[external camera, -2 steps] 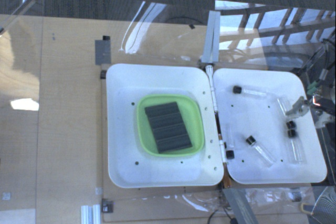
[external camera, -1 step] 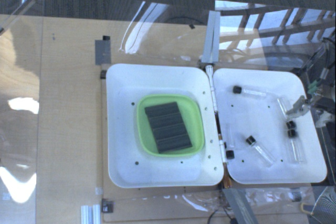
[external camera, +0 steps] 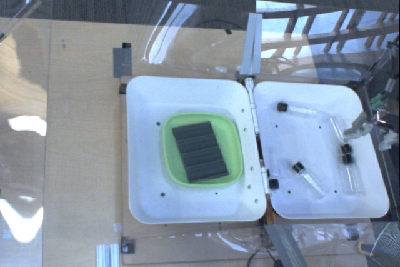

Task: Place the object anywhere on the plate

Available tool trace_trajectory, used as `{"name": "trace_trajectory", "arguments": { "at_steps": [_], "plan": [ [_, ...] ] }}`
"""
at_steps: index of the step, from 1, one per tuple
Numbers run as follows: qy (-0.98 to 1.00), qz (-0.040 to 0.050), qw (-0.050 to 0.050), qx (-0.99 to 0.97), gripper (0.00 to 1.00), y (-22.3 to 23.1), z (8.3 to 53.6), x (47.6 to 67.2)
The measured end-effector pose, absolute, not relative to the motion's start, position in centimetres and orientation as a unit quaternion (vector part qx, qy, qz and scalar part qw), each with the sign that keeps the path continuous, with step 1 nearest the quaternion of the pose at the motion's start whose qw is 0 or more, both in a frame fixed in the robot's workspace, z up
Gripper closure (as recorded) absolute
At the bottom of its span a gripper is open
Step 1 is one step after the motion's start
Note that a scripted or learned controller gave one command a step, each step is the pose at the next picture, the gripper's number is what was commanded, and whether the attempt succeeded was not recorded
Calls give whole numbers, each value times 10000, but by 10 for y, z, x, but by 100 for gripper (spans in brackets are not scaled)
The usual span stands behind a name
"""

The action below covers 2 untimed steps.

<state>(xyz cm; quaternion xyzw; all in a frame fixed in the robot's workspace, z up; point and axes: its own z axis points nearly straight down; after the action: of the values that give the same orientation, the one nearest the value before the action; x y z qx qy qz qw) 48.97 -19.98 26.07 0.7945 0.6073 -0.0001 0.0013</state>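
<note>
A green square plate (external camera: pixel 232 142) sits in the middle of the left white bin (external camera: pixel 144 134). A dark grey ribbed block (external camera: pixel 199 151) lies flat on the plate, turned slightly off square, and nothing touches it. My gripper (external camera: pixel 370 123) hangs at the far right edge of the right bin (external camera: pixel 312 203), well away from the plate and block. Only part of it shows, next to dark cabling.
Several clear vials with black caps lie scattered in the right bin, among them one at the back (external camera: pixel 295 109), one near the front (external camera: pixel 308 177) and one close under the gripper (external camera: pixel 345 153). A grey metal bracket (external camera: pixel 252 47) stands behind the seam between the bins.
</note>
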Motion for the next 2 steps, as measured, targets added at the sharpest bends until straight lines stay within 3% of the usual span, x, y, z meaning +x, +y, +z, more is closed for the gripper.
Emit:
{"name": "trace_trajectory", "arguments": {
  "at_steps": [2],
  "plan": [
    [5682, 5, 32, 8229, 0, -193, 311, 490]
  ]
}}
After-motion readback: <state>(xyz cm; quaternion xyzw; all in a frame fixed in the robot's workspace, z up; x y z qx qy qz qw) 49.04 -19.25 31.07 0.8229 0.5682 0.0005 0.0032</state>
